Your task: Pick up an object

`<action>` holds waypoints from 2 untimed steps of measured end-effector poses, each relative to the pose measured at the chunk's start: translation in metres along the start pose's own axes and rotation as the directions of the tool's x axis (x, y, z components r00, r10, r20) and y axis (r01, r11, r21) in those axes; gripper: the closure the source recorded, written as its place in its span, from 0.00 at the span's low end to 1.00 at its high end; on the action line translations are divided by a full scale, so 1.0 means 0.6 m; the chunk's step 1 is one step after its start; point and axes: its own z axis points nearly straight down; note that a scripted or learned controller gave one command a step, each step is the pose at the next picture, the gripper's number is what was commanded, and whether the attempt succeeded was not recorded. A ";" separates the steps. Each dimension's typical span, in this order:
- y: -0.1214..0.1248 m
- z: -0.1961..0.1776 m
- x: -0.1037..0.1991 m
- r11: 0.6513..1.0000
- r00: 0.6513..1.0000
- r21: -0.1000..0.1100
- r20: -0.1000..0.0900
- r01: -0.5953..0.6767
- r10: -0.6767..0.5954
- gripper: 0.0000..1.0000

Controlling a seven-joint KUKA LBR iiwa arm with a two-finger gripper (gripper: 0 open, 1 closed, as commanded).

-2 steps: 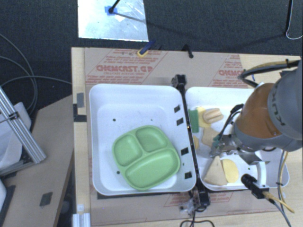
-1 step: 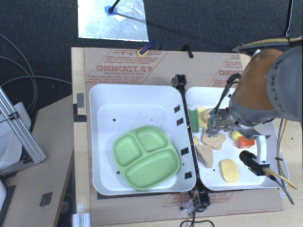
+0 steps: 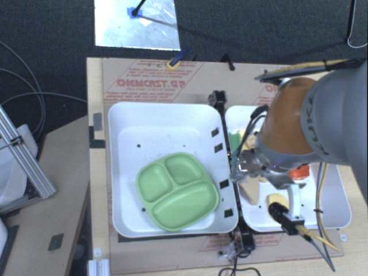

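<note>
Arm hides right bin; objects beneath.

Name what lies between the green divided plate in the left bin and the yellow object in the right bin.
In the camera view, the bins' adjoining walls with black clips lie between the green plate and the yellow object, then white right-bin floor.

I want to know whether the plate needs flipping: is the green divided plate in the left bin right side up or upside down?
Right side up: the green divided plate shows its three hollow compartments facing the camera, lying flat in the left bin.
</note>
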 end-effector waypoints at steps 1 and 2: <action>0.004 -0.018 -0.006 1.000 1.000 -0.005 0.002 0.000 0.000 1.00; 0.003 0.000 -0.047 1.000 1.000 -0.002 0.003 -0.010 0.010 1.00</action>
